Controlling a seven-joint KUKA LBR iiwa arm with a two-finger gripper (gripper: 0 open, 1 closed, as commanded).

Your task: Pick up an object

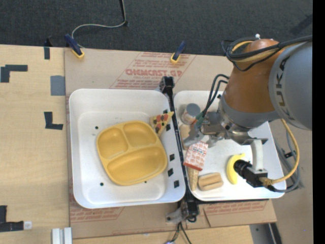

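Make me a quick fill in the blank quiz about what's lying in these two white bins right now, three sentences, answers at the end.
1. The yellow divided plate lies in the ____ bin.
2. The plate has ____ compartments.
3. The bread roll lies in the same bin as the red-and-white packet, namely the ____ bin, where the gripper reaches.

Missing words: left; three; right

You're looking at two bins (81, 151) of smooth white plastic, slightly glossy. The yellow divided plate (132, 152) reads as matt plastic. Cardboard sheet (147, 72) under the bins: dull brown paper, printed red. The arm's orange band (251, 85) shines smooth; its grey shell (299, 85) looks satin. The red-and-white packet (196, 155) seems like glossy paper or film.
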